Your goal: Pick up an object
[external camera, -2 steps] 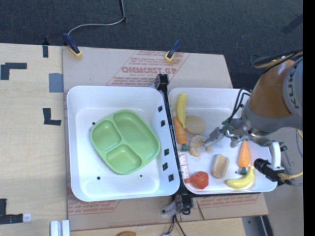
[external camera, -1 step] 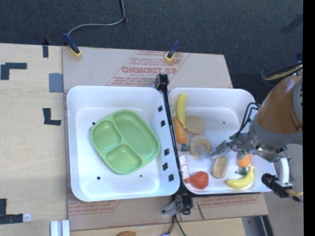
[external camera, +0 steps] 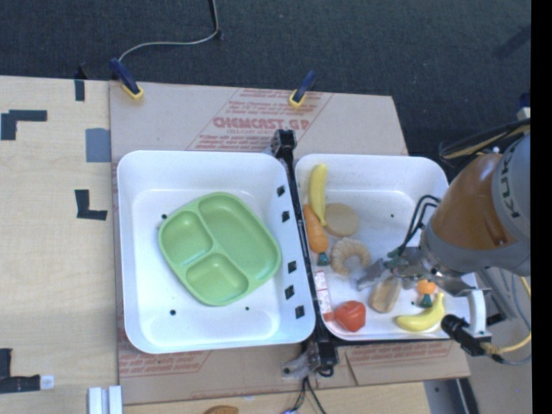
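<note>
Bench seen from above, carrying two white bins side by side.

We are looking down on a light wooden bench that is carrying a brown cardboard sheet with red printing. Two yellow clamps are gripping the sheet's far edge. On the cardboard, the left bin and the right bin are sitting with their inner walls touching, a black strip running between them. Dark tape marks are showing on the bare wood to the left, and a thin cable is trailing across the dark floor beyond the bench.
</note>
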`<act>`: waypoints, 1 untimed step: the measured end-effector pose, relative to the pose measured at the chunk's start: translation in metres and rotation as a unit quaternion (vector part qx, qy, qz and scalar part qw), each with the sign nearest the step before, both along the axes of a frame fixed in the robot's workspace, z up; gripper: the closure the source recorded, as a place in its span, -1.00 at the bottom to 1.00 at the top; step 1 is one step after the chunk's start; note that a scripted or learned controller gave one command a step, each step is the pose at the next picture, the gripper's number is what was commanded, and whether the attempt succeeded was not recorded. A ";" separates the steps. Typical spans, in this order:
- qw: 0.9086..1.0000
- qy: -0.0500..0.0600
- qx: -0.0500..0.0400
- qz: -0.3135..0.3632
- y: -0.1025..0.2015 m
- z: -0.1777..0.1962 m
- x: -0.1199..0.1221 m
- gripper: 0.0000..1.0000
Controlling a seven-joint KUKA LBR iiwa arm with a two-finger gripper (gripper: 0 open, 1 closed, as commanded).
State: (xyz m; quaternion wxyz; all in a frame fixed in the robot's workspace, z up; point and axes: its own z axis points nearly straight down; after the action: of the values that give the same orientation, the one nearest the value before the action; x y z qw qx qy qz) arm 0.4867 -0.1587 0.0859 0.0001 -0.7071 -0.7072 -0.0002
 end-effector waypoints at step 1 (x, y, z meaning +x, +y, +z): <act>1.000 -0.001 -0.001 -0.001 -0.001 0.010 0.001 1.00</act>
State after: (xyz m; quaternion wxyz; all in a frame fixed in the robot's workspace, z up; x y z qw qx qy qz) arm 0.4874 -0.1598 0.0959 -0.0018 -0.7075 -0.7067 -0.0001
